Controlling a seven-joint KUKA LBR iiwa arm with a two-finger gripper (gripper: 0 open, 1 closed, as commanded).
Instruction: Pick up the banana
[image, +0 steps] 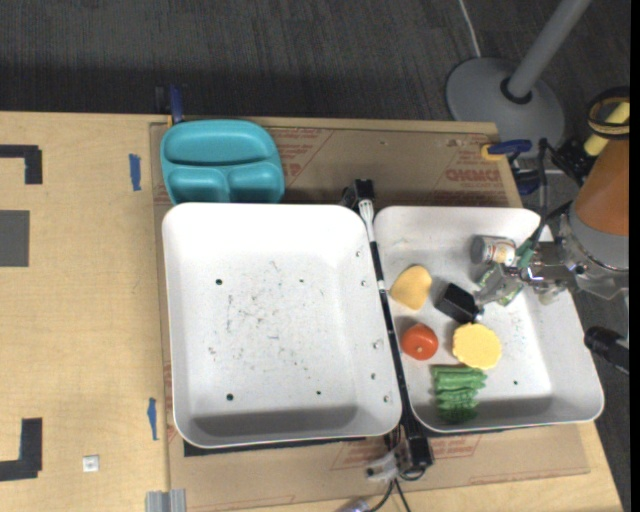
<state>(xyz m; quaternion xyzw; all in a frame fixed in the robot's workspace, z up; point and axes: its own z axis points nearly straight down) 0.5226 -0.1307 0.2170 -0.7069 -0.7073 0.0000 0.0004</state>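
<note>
Bench: cardboard-topped bench (80, 300) carrying two shallow white bins side by side; a teal tray (222, 160) sits at 12 o'clock of the left bin (270, 320).
Right bin (560, 390): holds every loose item, all grouped in its left and middle part.
Banana (411, 286): pale yellow piece near the bin's left wall, at about 10 o'clock from the bin's centre; it looks stubby from above, so I cannot tell its long axis.
Neighbours: red tomato-like ball (420, 342) just beside it at 6 o'clock; a small black block (459, 301) at 4 o'clock; a yellow round piece (477, 346) and a green item (458, 388) farther down.
Gripper (497, 288): reaching in from 3 o'clock, over the bin's middle, near the black block.
Jaws: too cluttered to read; I cannot tell their state.
Key relation: banana lies at 9 o'clock from the jaws, with the black block between.
</note>
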